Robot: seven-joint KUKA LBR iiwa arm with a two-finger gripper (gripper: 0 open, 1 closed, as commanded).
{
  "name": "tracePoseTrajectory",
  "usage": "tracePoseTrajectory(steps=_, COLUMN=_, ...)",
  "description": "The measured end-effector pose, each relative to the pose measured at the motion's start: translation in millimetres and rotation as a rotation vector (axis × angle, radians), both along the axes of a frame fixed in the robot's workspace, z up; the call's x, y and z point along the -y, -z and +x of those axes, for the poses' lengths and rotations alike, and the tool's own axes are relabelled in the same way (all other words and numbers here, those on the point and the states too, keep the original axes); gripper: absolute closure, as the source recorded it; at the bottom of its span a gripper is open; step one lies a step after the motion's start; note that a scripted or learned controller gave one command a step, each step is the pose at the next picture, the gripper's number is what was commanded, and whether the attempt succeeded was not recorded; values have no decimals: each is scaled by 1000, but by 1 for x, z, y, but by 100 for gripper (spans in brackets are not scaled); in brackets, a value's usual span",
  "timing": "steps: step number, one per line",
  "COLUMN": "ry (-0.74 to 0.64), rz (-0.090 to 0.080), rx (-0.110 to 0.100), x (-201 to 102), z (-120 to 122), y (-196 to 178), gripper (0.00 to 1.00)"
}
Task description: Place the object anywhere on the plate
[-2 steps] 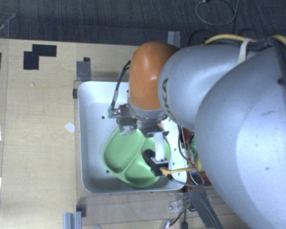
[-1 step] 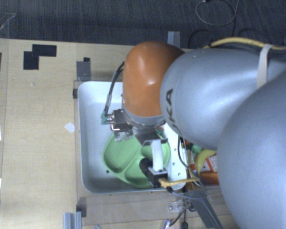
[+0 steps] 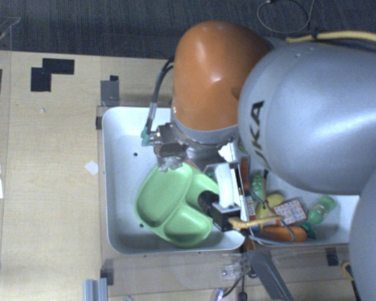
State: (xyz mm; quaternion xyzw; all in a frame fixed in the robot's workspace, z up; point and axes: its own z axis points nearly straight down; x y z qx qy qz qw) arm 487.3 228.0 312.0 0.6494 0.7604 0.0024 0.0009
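Observation:
A light green plate (image 3: 169, 205) with two hollows lies tilted in the left white bin (image 3: 116, 168), towards its near right corner. My gripper (image 3: 173, 160) hangs from the orange-banded wrist, just over the plate's far edge. The arm's bulk hides most of it, and I see nothing held in it. Several small objects lie in the right bin (image 3: 339, 232): an orange carrot-like thing (image 3: 282, 234), a yellow piece (image 3: 274, 200), a green bottle (image 3: 321, 208) and a patterned card box (image 3: 291, 211).
The large grey arm covers most of the right bin and the far right of the left bin. The left bin's floor shows bare white to the left of the plate. Beyond the bins lies the flat tan bench top (image 3: 44, 168).

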Motion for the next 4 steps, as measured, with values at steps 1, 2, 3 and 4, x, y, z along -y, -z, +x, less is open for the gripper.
tracePoseTrajectory(steps=1, ry=-126, rz=-2, rx=-3, x=1, z=8, y=106, gripper=100)
tracePoseTrajectory(steps=2, ry=-348, rz=-2, rx=0, x=31, z=0, y=140, gripper=100)
tracePoseTrajectory(steps=3, ry=-348, rz=-2, rx=4, x=120, z=2, y=-3, gripper=100)
tracePoseTrajectory(steps=4, ry=-349, rz=-3, rx=3, x=120, z=2, y=-3, gripper=0)
